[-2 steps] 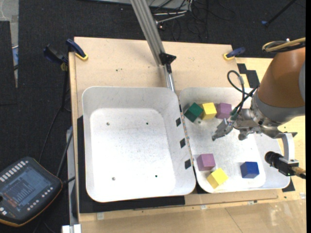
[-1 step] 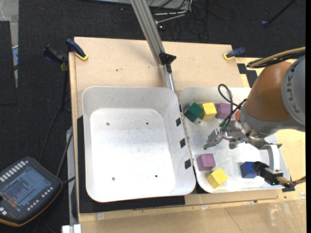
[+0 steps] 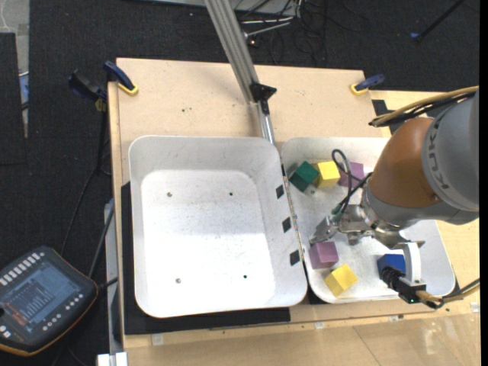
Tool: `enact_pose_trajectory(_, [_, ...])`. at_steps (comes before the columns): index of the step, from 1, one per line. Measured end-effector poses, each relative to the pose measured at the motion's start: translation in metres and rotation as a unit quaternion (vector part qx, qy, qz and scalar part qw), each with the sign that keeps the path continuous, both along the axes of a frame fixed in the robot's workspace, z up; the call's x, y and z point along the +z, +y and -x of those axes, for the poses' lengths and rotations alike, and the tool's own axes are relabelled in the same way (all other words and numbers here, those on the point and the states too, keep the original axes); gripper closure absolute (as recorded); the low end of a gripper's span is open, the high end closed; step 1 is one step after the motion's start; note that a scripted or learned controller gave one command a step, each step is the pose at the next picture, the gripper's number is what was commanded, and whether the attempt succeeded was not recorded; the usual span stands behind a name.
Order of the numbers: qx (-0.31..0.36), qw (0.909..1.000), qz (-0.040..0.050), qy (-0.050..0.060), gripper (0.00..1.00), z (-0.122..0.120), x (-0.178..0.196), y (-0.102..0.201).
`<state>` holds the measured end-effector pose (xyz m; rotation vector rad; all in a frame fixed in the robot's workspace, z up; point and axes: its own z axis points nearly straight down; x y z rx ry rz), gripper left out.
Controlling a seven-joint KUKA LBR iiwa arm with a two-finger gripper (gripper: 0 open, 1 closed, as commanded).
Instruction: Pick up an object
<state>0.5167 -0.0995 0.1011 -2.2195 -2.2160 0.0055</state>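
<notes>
Gripper (image 3: 336,229) low in the right bin (image 3: 304,213), close above the purple cube (image 3: 322,255).

Cannot tell how far it is open from this angle; nothing seen in its hold. Purple cube lies near the bin's left wall, with a yellow cube (image 3: 341,279) just beside it toward the front. Best approach, I judge: centre over purple, square to its faces, drop straight, clear of the yellow neighbour, then close.

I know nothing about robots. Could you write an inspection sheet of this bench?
Surface: wooden bench, left bin, right bin, both white.
Job's things: in the right bin, green cube, far yellow cube, far purple cube, near purple cube, near yellow cube, blue cube.
Clutter: nothing seen.
Grippers: gripper down in the right bin, just above the near purple cube.
Cables: dark cables on the floor beyond the bench.
Surroundings: control pad, clamps, metal pole.
</notes>
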Motion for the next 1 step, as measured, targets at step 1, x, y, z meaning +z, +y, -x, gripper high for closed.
enact_pose_trajectory(1, [0.000, 1.0000, 0.0005, -0.004, 1.00, -0.0022, 0.0132, -0.0003])
